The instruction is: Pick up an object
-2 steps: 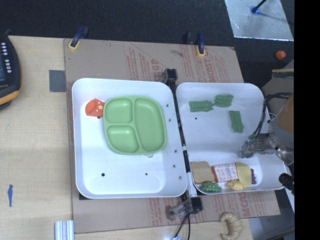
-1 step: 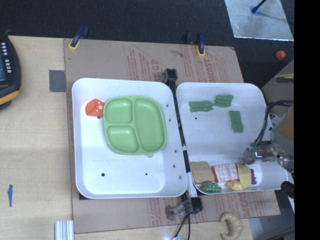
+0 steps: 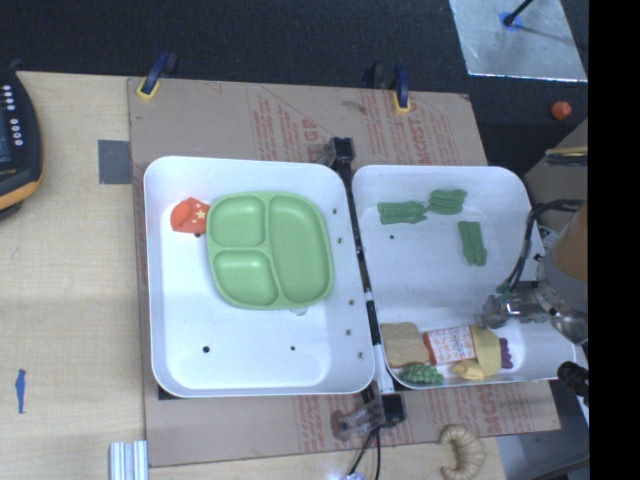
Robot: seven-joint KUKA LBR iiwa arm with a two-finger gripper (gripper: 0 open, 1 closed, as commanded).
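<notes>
The right bin (image 3: 440, 268) holds three flat green pieces (image 3: 401, 212) (image 3: 447, 201) (image 3: 472, 243) near its back. Along its front edge lie a brown bread slice (image 3: 403, 343), a small green bunch (image 3: 421, 374), a red-and-white labelled pack (image 3: 452, 345) and a yellow piece (image 3: 482, 353). My gripper (image 3: 512, 308) comes in low from the right edge, just above and to the right of the yellow piece. Nothing is visibly in its grasp.
The left bin (image 3: 180, 348) carries a green divided plate (image 3: 270, 249) and a small red object (image 3: 188, 216) by its back left corner. Clamps (image 3: 153, 76) (image 3: 401, 88) pin the cardboard base. A black and orange pendant (image 3: 15, 138) lies far left, and a tan curled object (image 3: 462, 450) lies in front of the bins.
</notes>
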